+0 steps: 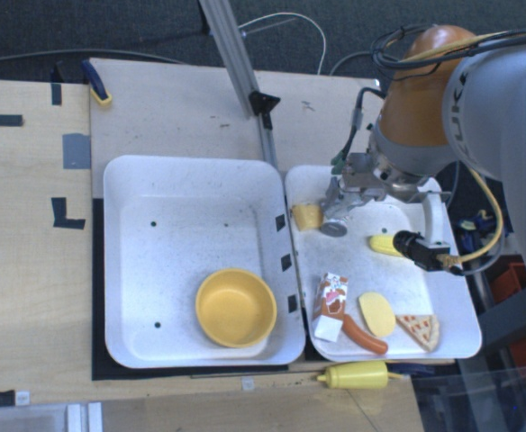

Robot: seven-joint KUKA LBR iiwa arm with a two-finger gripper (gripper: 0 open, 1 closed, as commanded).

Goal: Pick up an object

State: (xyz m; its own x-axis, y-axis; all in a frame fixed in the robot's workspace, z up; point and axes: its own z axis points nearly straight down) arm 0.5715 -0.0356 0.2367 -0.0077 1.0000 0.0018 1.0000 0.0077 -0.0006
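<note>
While the grey arm (pixel 479 88) with its glossy orange band reaches in from the right, its gripper (pixel 335 216) hangs low over the upper left part of the right bin (pixel 452 331), a shallow white tray with rounded corners. Whether it is open or closed cannot be told from this slanted view, and nothing is seen clamped in it.

Just to the left of the gripper, almost touching it, sits a small yellow cup (pixel 306 216), blocky and matte, close against the bin's left wall. To the gripper's right lies a smooth yellow banana (pixel 385 244), partly covered by a black fitting on the arm. Below the gripper, toward the bin's near edge, are a small printed carton (pixel 332 293), a reddish sausage (pixel 364 335), a pale yellow oval slice (pixel 376 313), and a triangular pizza slice (pixel 419 329) with a speckled top.

Well to the lower left of the gripper, in the left bin (pixel 155 187), rests a round yellow bowl (pixel 236 308) with a smooth, plastic look. Below the right bin, on the pale wooden tabletop (pixel 29 205), lies a yellow squeeze bottle (pixel 357 375) on its side.
</note>
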